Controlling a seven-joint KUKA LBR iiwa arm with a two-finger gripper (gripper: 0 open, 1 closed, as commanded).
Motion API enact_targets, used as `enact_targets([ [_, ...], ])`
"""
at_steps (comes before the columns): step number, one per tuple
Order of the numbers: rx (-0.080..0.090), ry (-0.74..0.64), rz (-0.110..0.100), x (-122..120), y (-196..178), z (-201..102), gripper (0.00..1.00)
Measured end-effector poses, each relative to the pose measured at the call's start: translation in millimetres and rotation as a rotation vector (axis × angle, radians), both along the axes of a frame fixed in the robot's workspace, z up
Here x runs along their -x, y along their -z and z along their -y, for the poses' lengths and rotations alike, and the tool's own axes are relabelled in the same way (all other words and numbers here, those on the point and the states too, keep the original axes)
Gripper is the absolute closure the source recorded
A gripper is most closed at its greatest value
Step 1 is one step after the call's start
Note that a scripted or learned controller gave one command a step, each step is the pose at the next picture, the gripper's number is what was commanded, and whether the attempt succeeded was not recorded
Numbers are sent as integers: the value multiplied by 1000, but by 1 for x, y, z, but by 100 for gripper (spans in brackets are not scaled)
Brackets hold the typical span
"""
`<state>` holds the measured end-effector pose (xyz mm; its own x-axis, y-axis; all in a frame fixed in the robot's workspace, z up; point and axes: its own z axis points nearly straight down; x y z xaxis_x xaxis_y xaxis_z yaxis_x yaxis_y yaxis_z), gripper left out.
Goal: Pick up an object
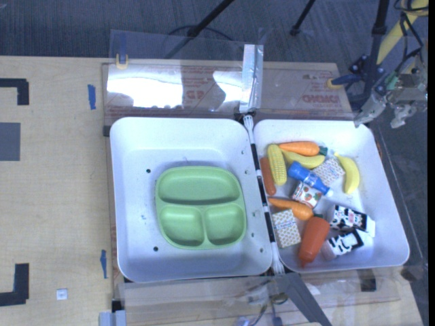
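Dark grey carpet lies behind the pale wooden worktop, which carries two shallow white bins side by side. In the left bin sits a green divided plate with three compartments, roughly in the middle. The right bin holds a heap of toy food: a corn cob standing lengthwise near the bin's left wall, an orange carrot across the far end of the heap, a yellow banana towards the right wall, a blue bottle in the middle, a small printed can just beside it, a checkered packet below, a large orange-red carrot at the near end, and a black-and-white carton to its right. The tool hangs at the bin's far right corner, above and beyond the rim, well apart from the heap; the banana is the nearest piece to it, lying nearer the camera and to the left. At this distance I cannot tell how the tool is set. Nothing is visibly in its grasp.
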<state>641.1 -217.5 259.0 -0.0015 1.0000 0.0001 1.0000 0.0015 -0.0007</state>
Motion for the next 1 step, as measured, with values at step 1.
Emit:
enact_targets([
  [1, 0, -183, 0, -15, 95, -35, 0],
])
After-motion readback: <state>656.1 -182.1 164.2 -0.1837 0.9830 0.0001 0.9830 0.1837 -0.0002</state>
